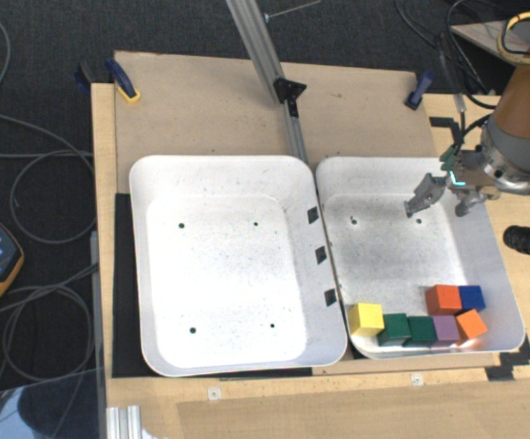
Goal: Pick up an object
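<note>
The arm (521,117) reaches in from the right, its gripper (442,197) hanging with 2 fingers spread, nothing between them.

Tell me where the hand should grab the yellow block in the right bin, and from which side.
Probably best from straight above. The yellow block sits at the left end of the row, in the right bin's near corner. Its left and far faces look free, while a green block seems to touch its right side. Closing across the far and near faces looks safest, though the bin's rim crowds the near one.
</note>
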`<state>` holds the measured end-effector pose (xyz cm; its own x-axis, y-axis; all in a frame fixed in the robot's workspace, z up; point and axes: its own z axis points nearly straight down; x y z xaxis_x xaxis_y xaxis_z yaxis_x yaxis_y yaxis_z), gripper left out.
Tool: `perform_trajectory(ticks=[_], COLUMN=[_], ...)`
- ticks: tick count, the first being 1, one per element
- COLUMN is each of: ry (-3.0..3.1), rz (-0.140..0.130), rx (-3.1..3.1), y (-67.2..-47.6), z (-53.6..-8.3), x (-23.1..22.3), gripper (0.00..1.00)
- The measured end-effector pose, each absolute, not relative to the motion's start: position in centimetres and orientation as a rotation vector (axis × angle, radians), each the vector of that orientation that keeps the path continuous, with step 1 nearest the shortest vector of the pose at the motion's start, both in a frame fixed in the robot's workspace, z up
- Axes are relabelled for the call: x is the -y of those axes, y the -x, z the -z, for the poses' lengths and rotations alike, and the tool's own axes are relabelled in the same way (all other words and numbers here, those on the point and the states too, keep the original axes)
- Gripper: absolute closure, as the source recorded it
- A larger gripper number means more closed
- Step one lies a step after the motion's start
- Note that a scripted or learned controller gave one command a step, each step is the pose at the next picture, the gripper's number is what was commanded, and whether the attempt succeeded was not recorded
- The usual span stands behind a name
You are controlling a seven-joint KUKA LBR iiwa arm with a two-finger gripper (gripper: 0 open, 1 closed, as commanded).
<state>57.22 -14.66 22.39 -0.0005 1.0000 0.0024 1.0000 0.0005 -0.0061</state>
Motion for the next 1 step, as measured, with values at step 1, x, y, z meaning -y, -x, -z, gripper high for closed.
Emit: perform_trajectory(ticks=[1], ry=[2.219], rz=[0.000], rx=[2.220], y=[-57.28], z=[-22.62], x=[14.67], gripper=[0.00])
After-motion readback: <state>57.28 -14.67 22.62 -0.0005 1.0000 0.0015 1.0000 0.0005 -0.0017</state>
